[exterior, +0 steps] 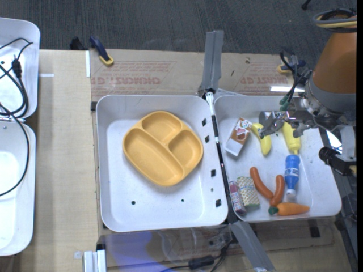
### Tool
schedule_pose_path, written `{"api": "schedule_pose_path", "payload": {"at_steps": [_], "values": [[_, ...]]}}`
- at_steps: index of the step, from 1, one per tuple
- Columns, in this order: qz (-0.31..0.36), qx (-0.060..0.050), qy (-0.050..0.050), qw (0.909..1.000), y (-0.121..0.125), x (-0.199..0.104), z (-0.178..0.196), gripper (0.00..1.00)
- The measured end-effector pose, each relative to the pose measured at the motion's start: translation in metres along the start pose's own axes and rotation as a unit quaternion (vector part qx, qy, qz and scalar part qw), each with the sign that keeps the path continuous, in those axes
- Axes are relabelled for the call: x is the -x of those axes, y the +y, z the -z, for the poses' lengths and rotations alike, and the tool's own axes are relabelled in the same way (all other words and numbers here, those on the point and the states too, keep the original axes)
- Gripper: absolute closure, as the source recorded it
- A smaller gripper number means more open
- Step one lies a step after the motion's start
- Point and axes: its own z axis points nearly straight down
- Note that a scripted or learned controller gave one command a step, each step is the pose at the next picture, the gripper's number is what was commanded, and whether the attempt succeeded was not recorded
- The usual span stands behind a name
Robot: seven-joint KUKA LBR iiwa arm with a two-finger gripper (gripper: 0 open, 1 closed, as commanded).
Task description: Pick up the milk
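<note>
Camera view, milk carton (239, 136) just left of hand (276, 122), hand's grip state unclear

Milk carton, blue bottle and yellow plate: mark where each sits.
milk carton (238, 137), camera view, on its white side face.
blue bottle (292, 173), camera view, on its blue body.
yellow plate (148, 123), camera view, on its upper rim.

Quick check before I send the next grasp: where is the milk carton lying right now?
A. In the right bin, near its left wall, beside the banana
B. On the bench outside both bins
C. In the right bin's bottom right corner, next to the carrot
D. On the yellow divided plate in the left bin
A. The milk carton lies in the right bin close to its left wall, with the banana just to its right.
</note>
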Motion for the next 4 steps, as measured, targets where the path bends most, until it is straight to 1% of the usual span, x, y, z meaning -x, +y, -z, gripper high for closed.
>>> {"api": "schedule_pose_path", "payload": {"at_steps": [1, 2, 3, 4], "values": [[0.075, 0.001, 0.0, 0.9972, 0.012, -0.022, -0.024, 0.0], [0.1, 0.001, -0.001, 0.995, 0.022, -0.137, -0.057, 0.0], [0.097, 0.001, -0.001, 0.9953, 0.022, -0.134, -0.048, 1.0], [0.112, 0.003, -0.001, 0.9937, -0.011, -0.2, -0.003, 1.0]]}}
